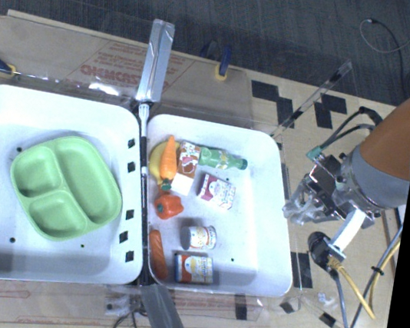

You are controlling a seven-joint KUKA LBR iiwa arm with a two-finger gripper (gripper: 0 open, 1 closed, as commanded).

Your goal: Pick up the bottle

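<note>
The bottle (pixel 214 158) is green with a red label. It lies on its side at the far end of the right bin (pixel 252 230), cap pointing right. My gripper (pixel 300 209) hangs outside that bin, just past its right rim and over the bench. It is well to the right of the bottle and a little nearer the front, and nothing is visibly held in it.
Close around the bottle lie a banana (pixel 156 160), an orange carrot (pixel 168 159), a white cube (pixel 181 183) and a small carton (pixel 217 190). Nearer the front are a red pepper (pixel 168 205), two cans (pixel 199 237) and a sausage (pixel 157 253). The left bin holds a green divided plate (pixel 66 187).
</note>
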